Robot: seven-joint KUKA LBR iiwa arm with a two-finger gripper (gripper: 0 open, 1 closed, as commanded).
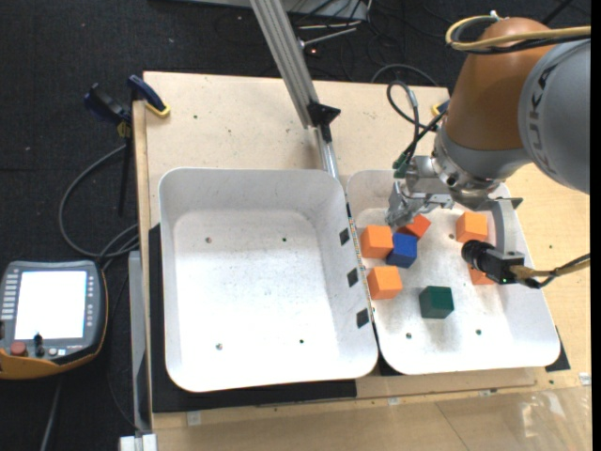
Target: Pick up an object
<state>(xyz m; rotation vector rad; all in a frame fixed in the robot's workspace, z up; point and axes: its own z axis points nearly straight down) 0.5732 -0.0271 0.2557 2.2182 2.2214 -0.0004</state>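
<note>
My arm came in from the upper right of the frame, its orange band and grey wrist hanging over the right bin (pixel 535 341). My claw (pixel 409 216) pointed down at the upper left part of that bin, right above a cluster of blocks. Whether its fingers were apart or together I could not tell, nor whether anything sat between them.

Directly beneath the claw lay a red-orange block (pixel 418 225), partly hidden by it. Touching that one on the lower left was a blue block (pixel 405 249), and just left of the blue sat an orange block (pixel 377 241). Below those, near the bin's left wall, rested another orange block (pixel 384 281). A dark green block (pixel 437 302) lay toward the middle of the bin, apart from the rest. Further right, a third orange block (pixel 472 225) sat under my wrist, and one more orange piece (pixel 481 272) showed behind a black fitting (pixel 477 254) at the bin's right side.

The left bin (pixel 188 195) sat just beside, in the middle of the frame.
</note>
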